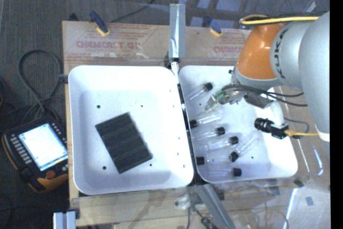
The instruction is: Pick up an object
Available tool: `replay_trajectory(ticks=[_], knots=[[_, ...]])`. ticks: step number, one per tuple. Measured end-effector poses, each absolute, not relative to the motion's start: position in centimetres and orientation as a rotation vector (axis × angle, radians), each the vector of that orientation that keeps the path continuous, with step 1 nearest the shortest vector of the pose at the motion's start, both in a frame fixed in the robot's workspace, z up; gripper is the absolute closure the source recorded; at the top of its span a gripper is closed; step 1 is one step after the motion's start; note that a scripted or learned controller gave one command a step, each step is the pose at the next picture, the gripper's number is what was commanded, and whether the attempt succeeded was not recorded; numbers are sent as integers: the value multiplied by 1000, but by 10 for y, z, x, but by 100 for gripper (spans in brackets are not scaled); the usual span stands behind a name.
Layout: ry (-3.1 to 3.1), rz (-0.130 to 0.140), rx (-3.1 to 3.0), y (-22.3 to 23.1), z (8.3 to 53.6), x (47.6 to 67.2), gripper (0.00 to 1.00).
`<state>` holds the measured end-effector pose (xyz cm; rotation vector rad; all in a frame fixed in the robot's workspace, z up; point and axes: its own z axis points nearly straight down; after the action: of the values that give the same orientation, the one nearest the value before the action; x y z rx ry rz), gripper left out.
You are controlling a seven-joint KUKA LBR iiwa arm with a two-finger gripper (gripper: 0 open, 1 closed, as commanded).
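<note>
Vials with black caps are lying scattered across my right bin, crowding its left wall while its right side is staying open. I am reaching in from the right, my claw hanging over the far vials, and I cannot tell its state.

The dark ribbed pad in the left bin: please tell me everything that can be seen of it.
The dark ribbed pad is a flat, near-black rectangle, crossed by a few parallel grooves that divide it into strips. It looks like rubber or foam. It lies flat on the floor of the left bin, turned at a slant to the bin's walls, a little below the middle. Nothing else touches it.
</note>
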<state>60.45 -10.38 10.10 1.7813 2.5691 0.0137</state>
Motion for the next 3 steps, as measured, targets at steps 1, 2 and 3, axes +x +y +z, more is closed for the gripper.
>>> replay_trajectory(ticks=[1, 2, 3], knots=[[2569, 13, 1781, -104, 101, 604, 0], [2569, 15, 1782, -103, 110, 605, 100], [2569, 15, 1782, -103, 110, 605, 0]])
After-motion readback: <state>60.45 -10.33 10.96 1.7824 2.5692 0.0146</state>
